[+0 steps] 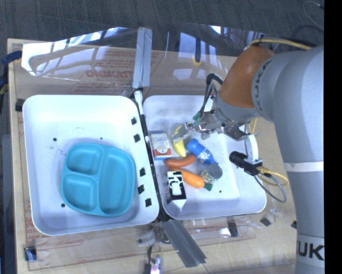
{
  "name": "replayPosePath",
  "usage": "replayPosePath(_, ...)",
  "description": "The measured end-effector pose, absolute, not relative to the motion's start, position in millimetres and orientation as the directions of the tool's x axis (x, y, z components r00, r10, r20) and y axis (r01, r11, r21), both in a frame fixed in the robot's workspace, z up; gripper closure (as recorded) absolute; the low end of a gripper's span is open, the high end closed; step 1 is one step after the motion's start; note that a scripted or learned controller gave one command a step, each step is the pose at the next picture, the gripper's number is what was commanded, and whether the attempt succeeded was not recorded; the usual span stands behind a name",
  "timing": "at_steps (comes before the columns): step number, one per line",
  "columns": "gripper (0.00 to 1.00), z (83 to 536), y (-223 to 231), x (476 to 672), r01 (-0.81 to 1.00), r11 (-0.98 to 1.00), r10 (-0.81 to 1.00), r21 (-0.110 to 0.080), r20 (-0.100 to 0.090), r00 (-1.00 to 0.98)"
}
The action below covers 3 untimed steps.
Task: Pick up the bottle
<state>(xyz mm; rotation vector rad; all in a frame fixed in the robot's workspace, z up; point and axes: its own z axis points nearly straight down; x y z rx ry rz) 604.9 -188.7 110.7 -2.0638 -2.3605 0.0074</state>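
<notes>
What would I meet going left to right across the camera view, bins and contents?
Left bin → blue tray → right bin, holding a black-and-white box, then a carrot, then the blue bottle → gripper.

Desk on a dark floor, seen from above

A dark grey carpeted floor [73, 10] surrounds a pale brown desk [62, 67], its top printed with faint red lettering. A clear plastic sheet [91, 53] along the far edge catches bluish-white glare from overhead light. A grey metal bar [141, 59] runs down the desk's middle, and another grey strip [185, 247] lies slanted at the near edge.
</notes>
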Motion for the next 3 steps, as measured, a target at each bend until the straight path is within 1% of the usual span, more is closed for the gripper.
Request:
replayPosePath(1,0.00,90,-209,567.7,0.999,0.032,0.999,-0.006,0.001,-0.032)
replayPosePath(2,1.00,97,-210,568.2,0.999,0.036,0.999,-0.010,0.002,-0.036)
replayPosePath(3,1.00,184,-189,617.2,1.000,0.027,1.000,-0.004,0.000,-0.027)
